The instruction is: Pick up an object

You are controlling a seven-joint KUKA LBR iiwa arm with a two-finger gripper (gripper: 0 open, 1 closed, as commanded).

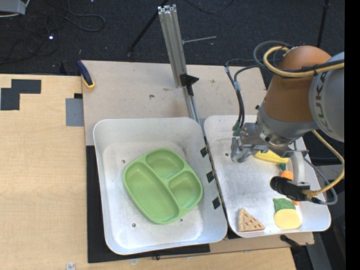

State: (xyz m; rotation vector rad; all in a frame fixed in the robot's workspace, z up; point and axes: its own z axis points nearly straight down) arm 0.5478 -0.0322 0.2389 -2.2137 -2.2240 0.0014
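In the right bin (225, 167) you have a yellow corn-like piece (271, 157) just beside the gripper (241, 152), with a toast triangle (250, 221) and a yellow-green piece (287, 215) nearer you. You cannot tell the claw's state. The left bin (107, 151) holds a green divided plate (163, 185).

A robotics lab — a bare aluminium mast (175, 49) bolted to the plywood bench (135, 89), loose black cables (67, 10) on the dark floor, two shallow white bins (107, 151).
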